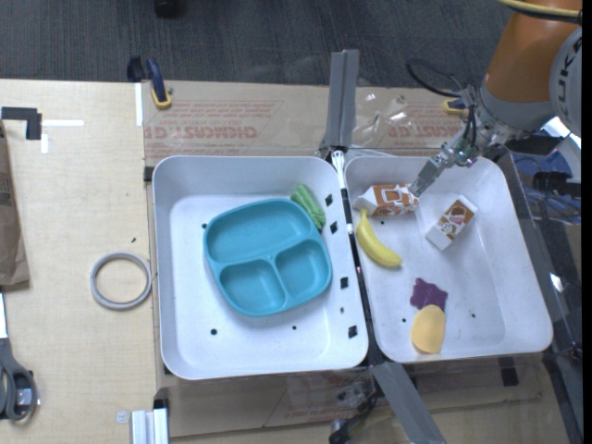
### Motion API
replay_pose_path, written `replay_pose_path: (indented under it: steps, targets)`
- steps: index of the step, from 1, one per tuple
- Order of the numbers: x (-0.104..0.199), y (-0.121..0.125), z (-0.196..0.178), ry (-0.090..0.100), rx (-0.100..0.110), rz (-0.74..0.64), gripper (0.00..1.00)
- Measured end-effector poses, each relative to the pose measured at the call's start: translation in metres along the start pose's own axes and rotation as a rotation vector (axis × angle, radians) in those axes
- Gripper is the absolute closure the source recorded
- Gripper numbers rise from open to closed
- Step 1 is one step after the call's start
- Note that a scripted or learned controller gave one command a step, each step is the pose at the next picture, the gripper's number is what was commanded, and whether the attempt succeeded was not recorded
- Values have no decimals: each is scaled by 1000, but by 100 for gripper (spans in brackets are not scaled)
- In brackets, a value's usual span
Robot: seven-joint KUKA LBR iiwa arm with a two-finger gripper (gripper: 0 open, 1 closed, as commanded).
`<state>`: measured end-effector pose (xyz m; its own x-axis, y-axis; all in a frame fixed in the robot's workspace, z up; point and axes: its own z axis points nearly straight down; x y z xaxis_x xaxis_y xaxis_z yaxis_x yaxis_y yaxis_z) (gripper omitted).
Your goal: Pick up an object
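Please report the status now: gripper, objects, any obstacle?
Gripper low in right bin, tip beside carton. Nothing seen held. Banana close by carton.

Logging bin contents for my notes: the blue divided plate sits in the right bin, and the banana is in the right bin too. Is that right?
Not quite. The camera view shows the blue divided plate in the left bin, not the right one. The banana is indeed in the right bin.

A bulky robot arm (529, 54) with a rounded orange band and grey casing. Thin cables run near its wrist. It narrows to a slim grey metal end effector (421, 181).
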<state>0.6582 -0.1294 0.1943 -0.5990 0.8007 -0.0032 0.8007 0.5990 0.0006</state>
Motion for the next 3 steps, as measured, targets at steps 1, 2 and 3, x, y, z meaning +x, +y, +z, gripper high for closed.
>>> replay_pose_path:
  steps: [1, 2, 3]
  targets:
    - [17, 13, 76, 2, 1, 133, 0]
    - [27, -15, 46, 1, 0, 118, 0]
    - [62, -35, 102, 3, 1, 159, 0]
